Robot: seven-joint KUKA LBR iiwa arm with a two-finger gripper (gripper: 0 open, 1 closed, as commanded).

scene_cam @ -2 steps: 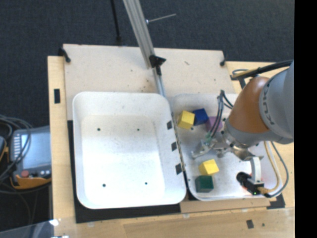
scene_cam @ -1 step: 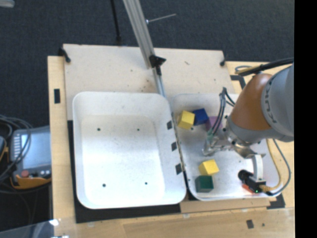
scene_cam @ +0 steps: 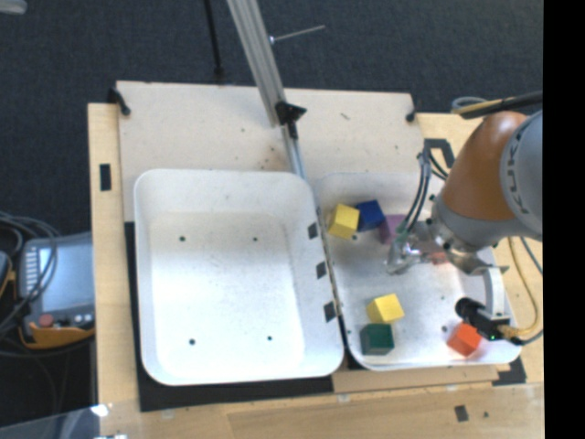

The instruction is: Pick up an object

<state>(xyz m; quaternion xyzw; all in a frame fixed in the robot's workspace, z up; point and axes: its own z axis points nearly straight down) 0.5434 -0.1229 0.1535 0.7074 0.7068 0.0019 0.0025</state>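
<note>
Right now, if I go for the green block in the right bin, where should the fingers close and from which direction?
Probably straight down from above. The green block lies flat near the bin's front left wall, with a yellow block close behind it. Close the fingers on its left and right faces, though the wall leaves little room on the left.

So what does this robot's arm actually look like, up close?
The arm is bulky and rounded, with a grey shell and a broad orange band above the wrist. Dark cables run down its side in loops toward a small metallic gripper, silvery and angular, much slimmer than the arm. I can't make out any markings on it.
</note>
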